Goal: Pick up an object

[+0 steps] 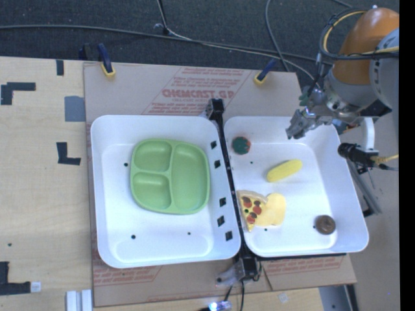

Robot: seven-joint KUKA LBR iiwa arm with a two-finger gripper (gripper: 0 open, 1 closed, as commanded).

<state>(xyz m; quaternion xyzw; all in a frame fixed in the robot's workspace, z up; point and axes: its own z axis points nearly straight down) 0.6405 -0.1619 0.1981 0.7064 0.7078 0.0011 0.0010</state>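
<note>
Over the far right corner of the right bin (360, 238), the gripper (297, 131) hangs from the grey arm with its orange band, its tip pointing down toward the bin's back rim; how far it is parted cannot be told from this angle, and nothing shows in its hold. Below and left of it, apart from the tip, a small round green and red ball (241, 145) lies near the divider between the bins. A yellow corn-like piece (284, 170) rests near the middle of the bin, tilted. A toy pizza slice (259, 210) lies against the left wall, and a small brown round piece (325, 224) sits near the front right corner. The left bin (104, 173) holds a green divided plate (171, 176). Both bins rest on a cardboard sheet (188, 89) on the desk (39, 173), with blue and yellow clamps (105, 61) at its back edge.
</note>
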